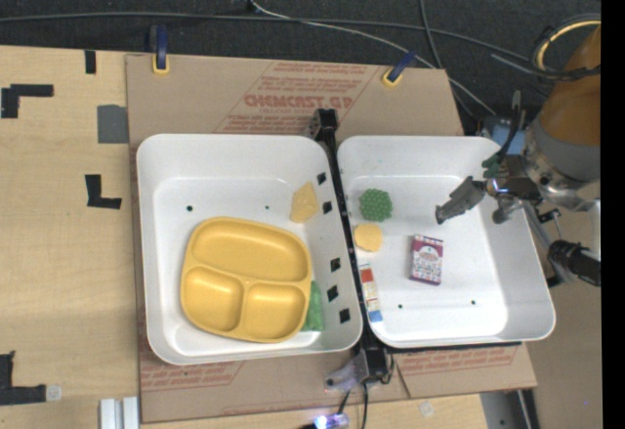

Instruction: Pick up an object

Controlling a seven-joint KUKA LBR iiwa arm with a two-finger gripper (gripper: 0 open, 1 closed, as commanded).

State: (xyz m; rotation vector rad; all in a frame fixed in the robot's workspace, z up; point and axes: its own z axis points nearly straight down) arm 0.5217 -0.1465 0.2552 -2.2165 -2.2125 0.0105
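The small pink carton [427, 259] lies flat near the middle of the right bin [518, 320], long axis running toward the bin's near edge, just below and left of the gripper [479, 199], whose fingers stand spread with nothing between them.

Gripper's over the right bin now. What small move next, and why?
Probably shift the gripper toward the small pink box and then descend. The gripper sits high over the right bin, beside the box rather than above it, and the box lies apart from the green ball, so it looks the easiest grasp.
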